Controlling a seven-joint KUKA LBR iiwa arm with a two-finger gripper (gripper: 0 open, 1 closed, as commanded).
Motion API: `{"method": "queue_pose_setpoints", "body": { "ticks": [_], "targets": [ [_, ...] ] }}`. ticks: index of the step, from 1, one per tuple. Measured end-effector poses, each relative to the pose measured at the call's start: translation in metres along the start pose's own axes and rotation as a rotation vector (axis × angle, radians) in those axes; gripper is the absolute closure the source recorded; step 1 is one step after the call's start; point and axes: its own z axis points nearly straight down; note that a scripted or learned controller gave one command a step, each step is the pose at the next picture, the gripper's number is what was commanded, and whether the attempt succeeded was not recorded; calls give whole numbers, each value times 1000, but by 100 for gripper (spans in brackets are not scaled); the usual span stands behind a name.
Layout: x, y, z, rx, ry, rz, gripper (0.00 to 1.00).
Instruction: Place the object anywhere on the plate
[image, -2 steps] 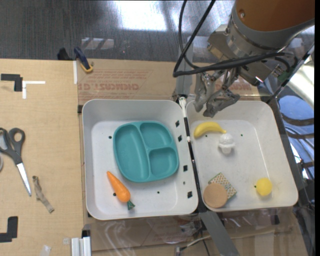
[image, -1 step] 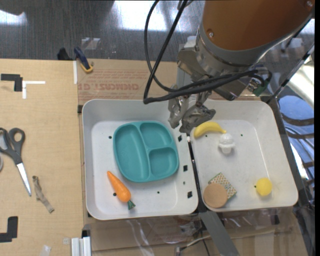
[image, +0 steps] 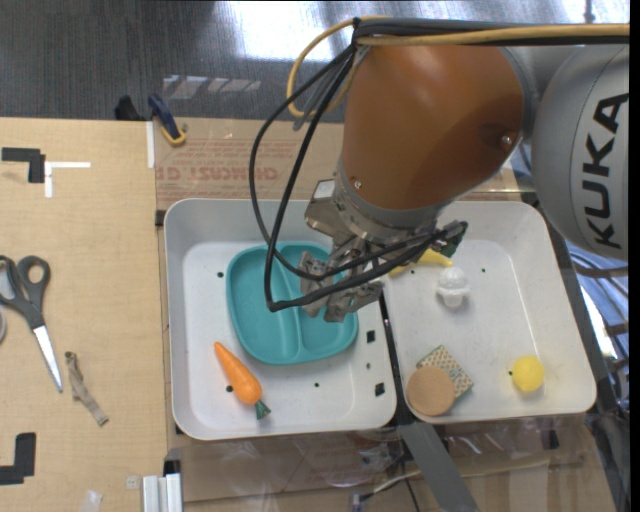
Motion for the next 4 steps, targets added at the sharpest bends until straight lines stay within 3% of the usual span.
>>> {"method": "queue_pose_setpoints", "body": {
  "ticks": [1,2,3,4],
  "targets": [
    [58,-12,-18,1,0,11,100],
    [10,-3,69,-1,0,-416,100],
    [-14,26,196,-2,1,-472,100],
    [-59,2,176,-1,-1,-519,100]
  ]
}}
